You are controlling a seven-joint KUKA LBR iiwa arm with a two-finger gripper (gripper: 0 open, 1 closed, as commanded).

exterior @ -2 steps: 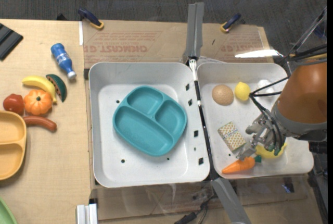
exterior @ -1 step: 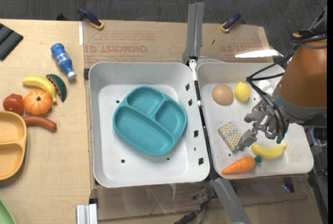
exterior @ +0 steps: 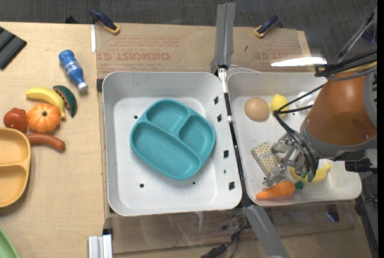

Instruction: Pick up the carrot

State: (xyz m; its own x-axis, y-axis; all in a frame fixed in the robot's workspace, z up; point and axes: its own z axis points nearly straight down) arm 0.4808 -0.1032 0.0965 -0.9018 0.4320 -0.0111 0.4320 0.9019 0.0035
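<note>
The carrot [exterior: 277,191] is orange and lies along the front wall of the right bin [exterior: 240,131], pointing left. My gripper [exterior: 282,171] hangs just above and slightly behind it, reaching in from the right below the orange band of the arm [exterior: 342,113]. The fingertips sit close to the carrot's upper side. I see no object between them.
In the right bin there are also a beige egg [exterior: 257,109], a yellow piece [exterior: 279,101], a speckled tan block [exterior: 264,155] and a yellow-green item [exterior: 318,173]. A teal divided plate [exterior: 173,138] fills the left bin. Toy foods and a blue bottle [exterior: 72,69] lie on the bench at left.
</note>
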